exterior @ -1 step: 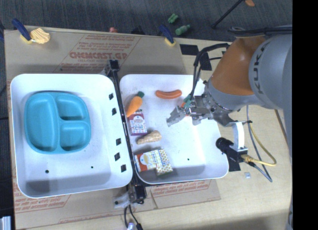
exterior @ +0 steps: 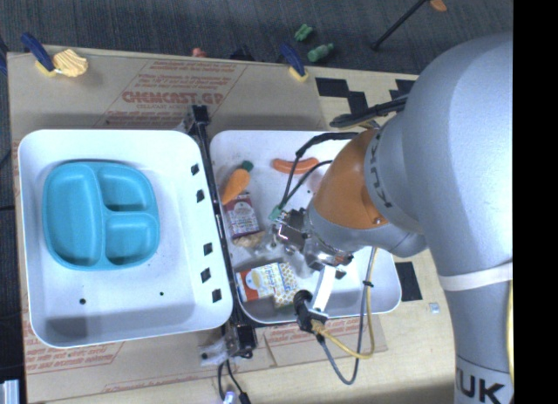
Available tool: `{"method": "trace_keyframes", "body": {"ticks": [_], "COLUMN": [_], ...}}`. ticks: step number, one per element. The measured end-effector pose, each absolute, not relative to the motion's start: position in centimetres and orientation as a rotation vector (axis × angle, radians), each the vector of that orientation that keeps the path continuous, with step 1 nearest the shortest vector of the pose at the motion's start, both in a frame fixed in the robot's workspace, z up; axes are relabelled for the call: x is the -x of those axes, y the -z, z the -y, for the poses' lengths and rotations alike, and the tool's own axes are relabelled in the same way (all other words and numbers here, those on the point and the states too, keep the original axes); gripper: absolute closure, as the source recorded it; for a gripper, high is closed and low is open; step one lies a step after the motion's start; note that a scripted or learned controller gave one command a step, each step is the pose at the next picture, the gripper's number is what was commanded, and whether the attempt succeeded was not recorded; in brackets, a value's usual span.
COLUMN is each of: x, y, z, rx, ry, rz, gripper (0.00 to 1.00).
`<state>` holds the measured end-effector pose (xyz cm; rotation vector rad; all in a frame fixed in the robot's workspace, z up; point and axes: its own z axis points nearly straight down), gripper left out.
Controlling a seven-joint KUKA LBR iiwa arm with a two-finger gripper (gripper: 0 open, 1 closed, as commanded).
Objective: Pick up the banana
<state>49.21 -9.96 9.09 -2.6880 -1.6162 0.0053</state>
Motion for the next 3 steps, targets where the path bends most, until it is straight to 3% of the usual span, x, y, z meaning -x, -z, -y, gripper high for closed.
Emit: {"method": "trace_keyframes", "body": {"ticks": [1,2,3], "x": [-58.2,-54.7,-47.5], "y": [-19.2,-18.2,-9.3], "z": [8.8,16.4,11.9], "rx": [2.790,2.819,2.889], "ry": [-0.002,-0.007,-0.007], "rz": [1.437,1.376,1.215], "gripper": [0.00,0.00,0.00]}}
